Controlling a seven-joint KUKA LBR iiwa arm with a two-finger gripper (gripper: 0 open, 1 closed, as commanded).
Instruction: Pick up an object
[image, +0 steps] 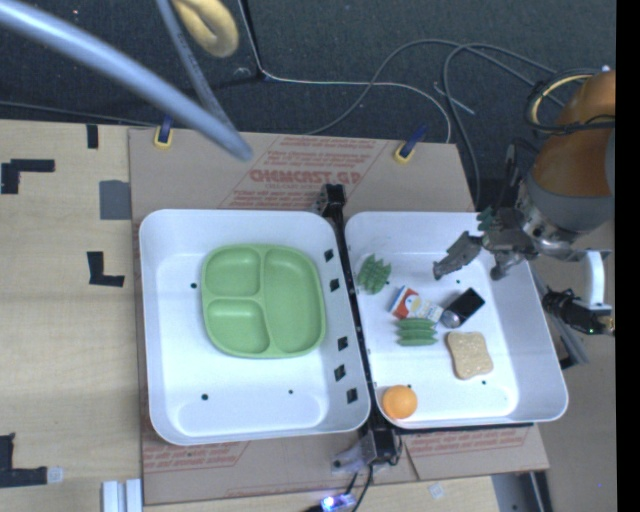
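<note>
The right bin (520, 400) holds several small objects. A green leafy piece (374, 272) lies near its left wall. A small red and white carton (406, 301) sits at the middle, with a green bean pod (416, 331) just below it. A black and silver object (461, 306) lies to their right. A tan slice of bread (469, 354) and an orange (399, 402) rest toward the front. My gripper (478, 258) hangs open over the bin's upper right part, above and apart from the black object, with nothing between its fingers.
The left bin (165, 300) bears a green divided plate (264, 300). A black divider (345, 300) runs between the bins. Cables (420, 70) lie on the dark surface behind. The arm's grey body (570, 180) stands at the right.
</note>
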